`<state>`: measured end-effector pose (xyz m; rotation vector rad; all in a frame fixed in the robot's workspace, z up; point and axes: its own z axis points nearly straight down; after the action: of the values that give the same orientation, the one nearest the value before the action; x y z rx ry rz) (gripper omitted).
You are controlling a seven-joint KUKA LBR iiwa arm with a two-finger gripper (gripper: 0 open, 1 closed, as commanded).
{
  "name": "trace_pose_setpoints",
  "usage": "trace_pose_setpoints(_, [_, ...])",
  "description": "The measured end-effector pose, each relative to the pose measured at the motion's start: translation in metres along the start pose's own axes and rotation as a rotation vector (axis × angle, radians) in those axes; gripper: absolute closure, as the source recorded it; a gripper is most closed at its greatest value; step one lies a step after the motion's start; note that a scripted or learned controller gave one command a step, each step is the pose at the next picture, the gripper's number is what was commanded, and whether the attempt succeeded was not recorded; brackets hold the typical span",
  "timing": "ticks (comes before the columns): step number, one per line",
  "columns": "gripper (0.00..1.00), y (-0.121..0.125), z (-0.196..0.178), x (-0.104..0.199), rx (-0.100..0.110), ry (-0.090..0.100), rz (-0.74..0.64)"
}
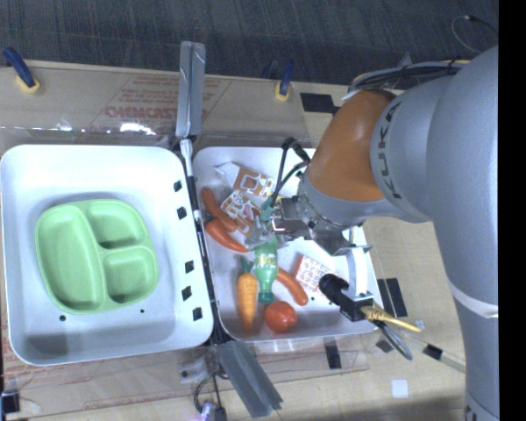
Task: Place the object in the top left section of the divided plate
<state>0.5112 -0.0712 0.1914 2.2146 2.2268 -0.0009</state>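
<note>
Two white bins: the left bin (17,235) holds one green three-section plate (95,254); the right bin (212,160) holds one green bottle (265,272), one carrot (246,298), one tomato (280,317). Gripper (276,222) above bottle; grip unclear.

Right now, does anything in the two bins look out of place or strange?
Nothing looks spilled or broken. The green divided plate lies flat in the left bin. The toy foods, such as the carrot and tomato, lie jumbled in the right bin, under the arm.
</note>
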Motion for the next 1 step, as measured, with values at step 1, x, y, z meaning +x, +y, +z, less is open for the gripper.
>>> trace_pose_setpoints(1, [1.0, 0.028, -0.0011, 0.0711, 0.005, 0.001, 0.003])
